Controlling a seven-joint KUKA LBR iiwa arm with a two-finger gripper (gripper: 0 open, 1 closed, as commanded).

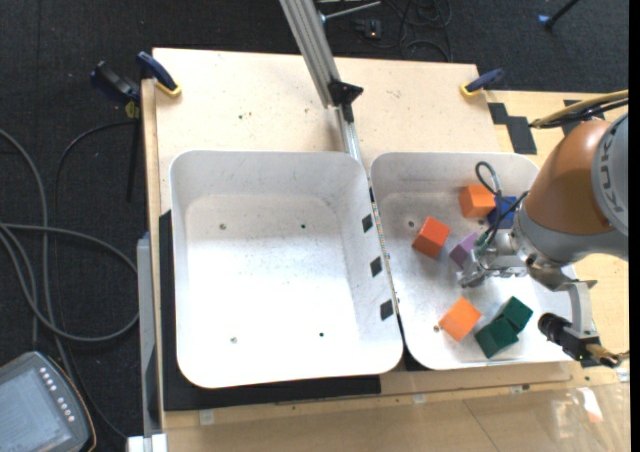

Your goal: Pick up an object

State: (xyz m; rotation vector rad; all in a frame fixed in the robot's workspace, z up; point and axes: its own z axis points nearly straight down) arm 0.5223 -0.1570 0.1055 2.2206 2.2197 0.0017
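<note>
A wooden bench [260, 90] seen from above holds two shallow white bins side by side. No brand, label or writing can be read anywhere. The left bin [190, 240] has a speckled white floor. The right bin [400, 180] holds small blocks: an orange cube [432, 237] near the middle, a second orange cube [476, 200] toward the far wall, a third orange cube [460, 319] near the front, a dark green block [503, 327] just beside that one, and a small purple block [463, 250] between the cubes. The grey arm [575, 200], with its orange band, reaches in from the right over the right bin. Its gripper [480, 270] hangs low just beside the purple block, between the middle cube and the front cube. Whether the claw is spread or pressed together cannot be told, and no block is seen between its fingers. Blue and yellow clamps [158, 75] grip the bench's far corners
</note>
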